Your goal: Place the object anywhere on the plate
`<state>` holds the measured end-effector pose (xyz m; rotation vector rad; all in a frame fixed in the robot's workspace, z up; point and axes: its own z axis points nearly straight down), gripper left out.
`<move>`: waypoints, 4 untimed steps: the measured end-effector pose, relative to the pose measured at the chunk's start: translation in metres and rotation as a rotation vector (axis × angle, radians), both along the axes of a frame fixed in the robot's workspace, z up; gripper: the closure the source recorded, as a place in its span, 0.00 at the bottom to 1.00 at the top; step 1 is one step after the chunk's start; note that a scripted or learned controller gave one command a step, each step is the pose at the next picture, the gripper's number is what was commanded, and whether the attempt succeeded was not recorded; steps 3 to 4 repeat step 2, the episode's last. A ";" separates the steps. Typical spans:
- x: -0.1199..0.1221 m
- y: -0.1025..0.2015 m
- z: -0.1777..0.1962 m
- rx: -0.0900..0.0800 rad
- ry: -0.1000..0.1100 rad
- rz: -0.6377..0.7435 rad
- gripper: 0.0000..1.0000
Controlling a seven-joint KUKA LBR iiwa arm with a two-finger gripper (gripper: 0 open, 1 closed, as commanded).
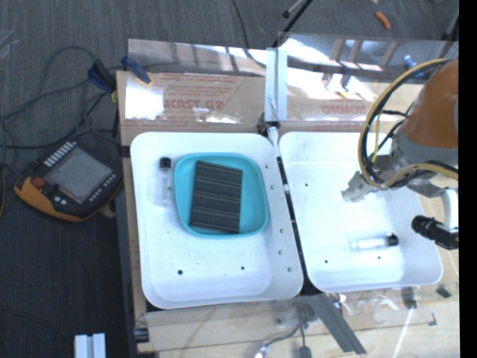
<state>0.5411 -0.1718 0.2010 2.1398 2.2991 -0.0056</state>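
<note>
A: Where's the thing to be moved?

B: I take it to be the small clear vial with a black cap (375, 242), lying on its side at the lower right of the frame, on the floor of the right bin (328, 267). A second capped vial (164, 177) lies in the left bin (216, 282), just beside the teal plate (257, 213), which already carries a dark ribbed block (217, 196).

A: And the tool?

B: The tool (356, 191) hangs at the right of the frame, above and apart from the vial. How wide it stands I cannot tell, and nothing shows in it.

A: How will the vial handle?

B: Light, stiff and slick, I'd judge, and apt to roll. Take it across the middle of its barrel, squarely, not by the cap.
</note>
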 end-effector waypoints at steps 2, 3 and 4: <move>0.041 -0.051 0.096 0.000 -0.001 0.193 0.00; 0.041 -0.051 0.096 0.000 -0.001 0.193 0.00; 0.041 -0.051 0.096 0.000 -0.001 0.193 0.00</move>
